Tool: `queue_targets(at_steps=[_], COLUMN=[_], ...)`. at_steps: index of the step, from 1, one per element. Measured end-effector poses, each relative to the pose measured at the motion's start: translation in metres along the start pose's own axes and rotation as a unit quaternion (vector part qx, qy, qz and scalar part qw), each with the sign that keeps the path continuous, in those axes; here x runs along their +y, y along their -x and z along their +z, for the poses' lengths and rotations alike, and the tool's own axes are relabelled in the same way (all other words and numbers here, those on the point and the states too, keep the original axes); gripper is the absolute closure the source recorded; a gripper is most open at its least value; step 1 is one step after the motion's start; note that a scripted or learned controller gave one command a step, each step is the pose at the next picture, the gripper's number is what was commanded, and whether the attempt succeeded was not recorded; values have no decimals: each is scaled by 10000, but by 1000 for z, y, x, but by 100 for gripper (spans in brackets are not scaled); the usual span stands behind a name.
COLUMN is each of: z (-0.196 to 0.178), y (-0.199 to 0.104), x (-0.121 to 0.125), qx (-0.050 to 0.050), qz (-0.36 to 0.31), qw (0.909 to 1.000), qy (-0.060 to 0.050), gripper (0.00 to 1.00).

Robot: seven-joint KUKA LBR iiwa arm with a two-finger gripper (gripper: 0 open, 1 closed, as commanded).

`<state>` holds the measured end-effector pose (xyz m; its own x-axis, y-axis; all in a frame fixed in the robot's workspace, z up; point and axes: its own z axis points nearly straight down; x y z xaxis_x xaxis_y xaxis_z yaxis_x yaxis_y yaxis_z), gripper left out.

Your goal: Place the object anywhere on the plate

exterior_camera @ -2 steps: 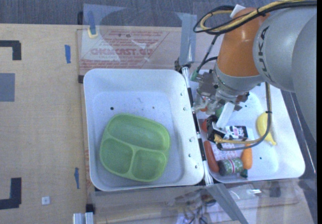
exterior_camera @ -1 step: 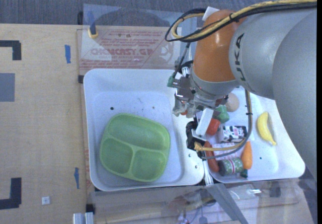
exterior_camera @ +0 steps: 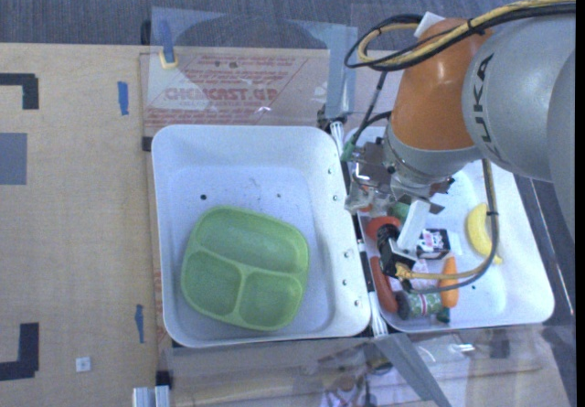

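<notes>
Red "CHEMCAST" on clear sheet [exterior_camera: 228, 90]; "UKA" on arm [exterior_camera: 530, 76]

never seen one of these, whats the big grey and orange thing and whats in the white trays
The big grey and orange thing is a robot arm, reaching in from the right. The one picture comes from a camera fixed above the bench, looking down at a slant.

Two shallow white bins sit side by side on the bench. The left bin holds a green plate with three compartments and nothing on it. The right bin holds small items, among them a yellow banana-shaped piece and an orange carrot-like one.

The gripper, the arm's two-finger hand, hangs over the right bin. It is mostly hidden under the wrist, so I cannot tell whether it holds anything. The job is to put an item on the plate, and none is there yet.
</notes>
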<state>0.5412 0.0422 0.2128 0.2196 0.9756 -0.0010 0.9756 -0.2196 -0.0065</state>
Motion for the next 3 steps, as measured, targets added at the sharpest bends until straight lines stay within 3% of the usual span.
queue_targets(at_steps=[1, 2, 3], z=[-2, -53, -27], y=[-63, -16, -87], x=[-28, -55, -49], qx=[-1, -6, -4], qz=[-73, 203, 280], qw=[10000, 9998, 9996], qy=[10, 16, 21], gripper=[100, 100, 100])
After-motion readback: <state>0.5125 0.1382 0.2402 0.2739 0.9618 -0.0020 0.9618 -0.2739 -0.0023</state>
